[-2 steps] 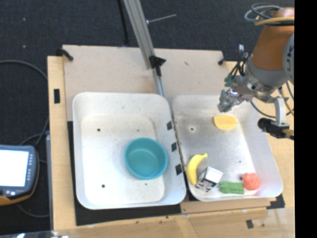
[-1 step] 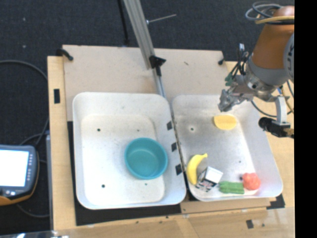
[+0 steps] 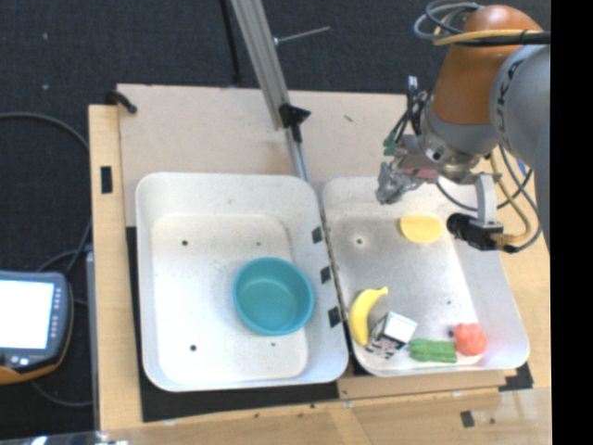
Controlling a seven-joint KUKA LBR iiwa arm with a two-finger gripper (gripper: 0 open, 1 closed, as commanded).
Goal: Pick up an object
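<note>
While our gripper (image 3: 394,185) hangs over the far end of the right bin (image 3: 482,276), its state beyond telling, we see the yellow disc (image 3: 421,228) lying nearest, just down-right of it, flat on the floor

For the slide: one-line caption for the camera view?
KUKA gripper poised above right bin near yellow piece; banana, green and red items along front edge; blue bowl in left bin.

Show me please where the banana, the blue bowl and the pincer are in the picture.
banana (image 3: 365,310), camera view, on the middle of its curved body.
blue bowl (image 3: 272,295), camera view, on its inner bottom.
pincer (image 3: 391,189), camera view, at the fingertips above the right bin's far edge.
</note>
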